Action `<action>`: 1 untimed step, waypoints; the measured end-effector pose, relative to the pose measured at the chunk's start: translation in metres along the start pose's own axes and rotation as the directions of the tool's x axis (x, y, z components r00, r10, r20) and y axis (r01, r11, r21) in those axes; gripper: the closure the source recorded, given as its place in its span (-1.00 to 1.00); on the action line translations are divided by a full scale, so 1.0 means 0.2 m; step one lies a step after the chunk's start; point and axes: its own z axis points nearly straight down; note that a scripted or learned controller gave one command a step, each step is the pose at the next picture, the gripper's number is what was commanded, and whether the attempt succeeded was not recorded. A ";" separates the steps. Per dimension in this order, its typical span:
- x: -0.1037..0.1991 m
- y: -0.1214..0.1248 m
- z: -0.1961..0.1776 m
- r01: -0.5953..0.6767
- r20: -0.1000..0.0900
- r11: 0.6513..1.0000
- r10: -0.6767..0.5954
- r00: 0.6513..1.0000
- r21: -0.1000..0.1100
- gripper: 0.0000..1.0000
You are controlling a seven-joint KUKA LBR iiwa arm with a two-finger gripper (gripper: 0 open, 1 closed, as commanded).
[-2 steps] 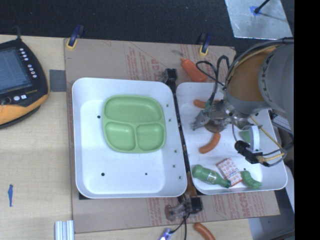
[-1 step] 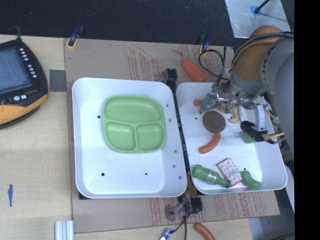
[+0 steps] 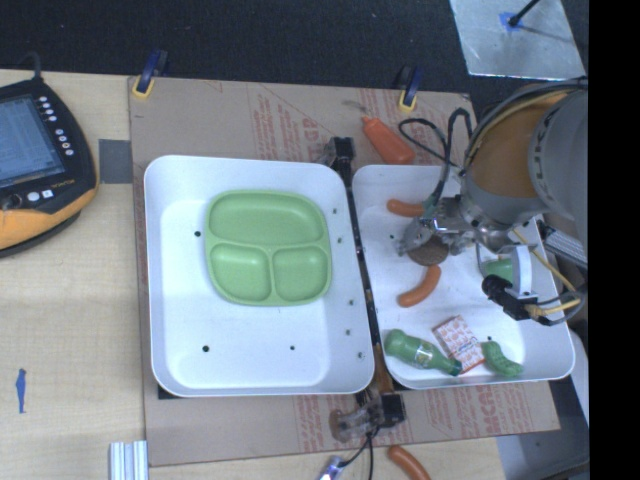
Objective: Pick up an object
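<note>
While the arm [image 3: 530, 168] hangs over the right bin [image 3: 540, 363] | claw [image 3: 425, 243] low between two sausages [image 3: 418, 286] | its grip unreadable from here

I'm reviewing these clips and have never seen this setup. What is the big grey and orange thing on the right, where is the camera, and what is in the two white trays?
One camera looks down at a slant on a bench. The grey and orange thing is a robot arm reaching in from the right; its gripper hangs low over the right bin. I cannot tell whether it holds anything.

The left bin holds a green divided plate. The right bin holds two toy sausages, one near the back and one in the middle, plus a green bottle, a small red-patterned packet and another green item along the front. An orange toy like a carrot lies outside the bins, behind them. A handheld control pad sits at far left.
</note>
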 end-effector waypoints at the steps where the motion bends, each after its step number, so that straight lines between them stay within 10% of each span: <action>1: -0.01 0.00 -0.05 0.002 0.001 1.000 -0.002 1.000 0.002 1.00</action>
